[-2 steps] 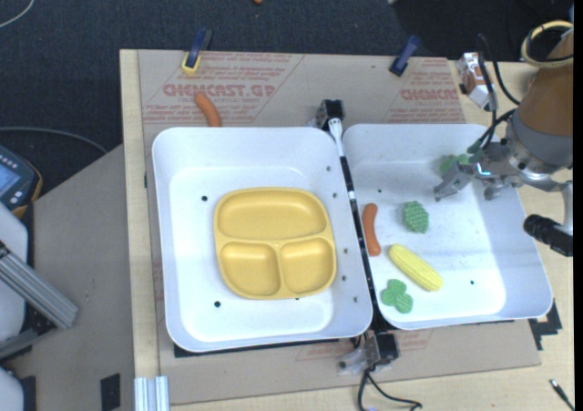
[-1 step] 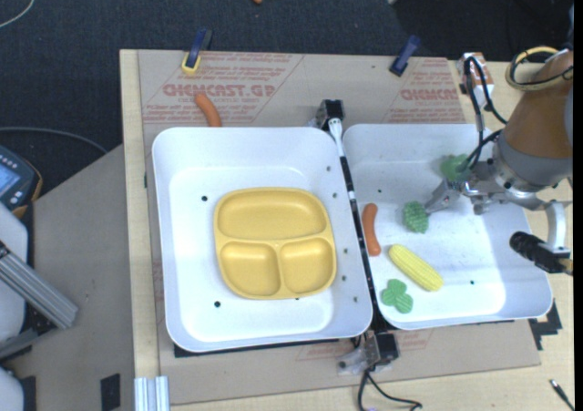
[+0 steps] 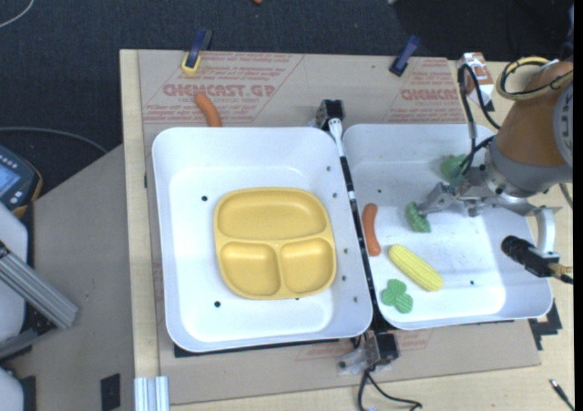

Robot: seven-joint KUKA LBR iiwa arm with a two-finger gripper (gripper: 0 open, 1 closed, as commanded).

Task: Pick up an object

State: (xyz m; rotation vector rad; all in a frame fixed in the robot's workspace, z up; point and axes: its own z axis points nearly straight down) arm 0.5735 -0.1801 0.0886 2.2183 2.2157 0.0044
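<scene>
The right bin (image 3: 510,304) holds several toy foods. An orange sausage (image 3: 370,229) lies by its left wall, a yellow corn cob (image 3: 416,267) sits near the middle front, and a flat green piece (image 3: 395,295) is at the front left. A green broccoli piece (image 3: 418,217) rests mid-bin, with another green piece (image 3: 453,166) farther back. My gripper (image 3: 474,229) hangs low over the right half of this bin with its fingers spread. The grey left finger (image 3: 442,200) ends right beside the broccoli piece. Nothing sits between the fingers.
The left bin (image 3: 182,163) carries a yellow divided plate (image 3: 273,241). A second orange sausage (image 3: 208,108) lies on the board behind that bin. Clamps (image 3: 194,52) hold the board's back edge. A black divider mount (image 3: 331,114) stands between the bins.
</scene>
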